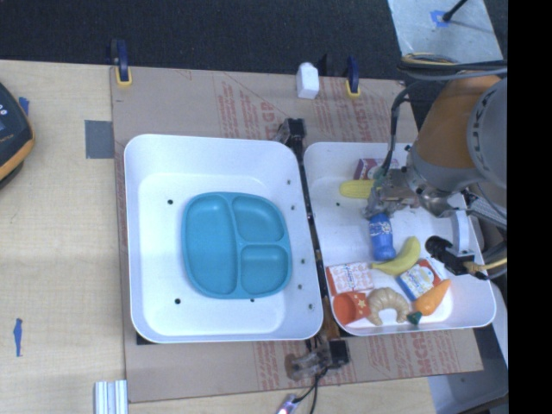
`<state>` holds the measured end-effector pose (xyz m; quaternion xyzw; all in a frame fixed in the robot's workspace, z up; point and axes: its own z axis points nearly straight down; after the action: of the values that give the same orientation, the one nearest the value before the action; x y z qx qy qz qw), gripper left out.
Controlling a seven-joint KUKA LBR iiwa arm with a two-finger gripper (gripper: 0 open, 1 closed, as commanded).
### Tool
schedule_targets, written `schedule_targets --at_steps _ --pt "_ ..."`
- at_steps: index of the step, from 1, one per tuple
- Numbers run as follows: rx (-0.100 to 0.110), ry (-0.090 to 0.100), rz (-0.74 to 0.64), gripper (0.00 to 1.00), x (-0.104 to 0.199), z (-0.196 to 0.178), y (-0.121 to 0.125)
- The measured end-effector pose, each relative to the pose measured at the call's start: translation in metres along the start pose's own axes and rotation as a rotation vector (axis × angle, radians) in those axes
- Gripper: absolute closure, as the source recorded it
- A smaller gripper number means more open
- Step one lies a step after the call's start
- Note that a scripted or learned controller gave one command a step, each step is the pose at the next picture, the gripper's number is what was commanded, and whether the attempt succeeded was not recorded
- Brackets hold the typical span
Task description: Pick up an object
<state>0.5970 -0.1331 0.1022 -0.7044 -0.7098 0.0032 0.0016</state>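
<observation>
Arm [457, 136] reaches in from right, wrist angled down over right bin [332, 166]. Gripper [379, 203] sits directly above blue bottle [381, 238]; grip state can't be told.

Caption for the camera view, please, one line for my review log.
Gripper poised above a blue bottle in the right bin, amid toy food; blue divided plate in the left bin.

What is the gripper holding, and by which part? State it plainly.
Cannot be told. The gripper sits directly over the top end of the blue bottle in the right bin, but a grip isn't visible.
</observation>
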Motion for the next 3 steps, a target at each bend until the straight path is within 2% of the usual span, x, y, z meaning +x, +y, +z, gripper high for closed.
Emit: schedule_targets --at_steps 1,2,3 --pt "-0.002 0.0 0.003 1.0 0.03 0.011 -0.02" --pt "-0.003 0.001 0.003 0.0 0.03 0.011 -0.02" --pt "0.0 0.0 -0.001 1.0 0.029 0.001 -0.02"
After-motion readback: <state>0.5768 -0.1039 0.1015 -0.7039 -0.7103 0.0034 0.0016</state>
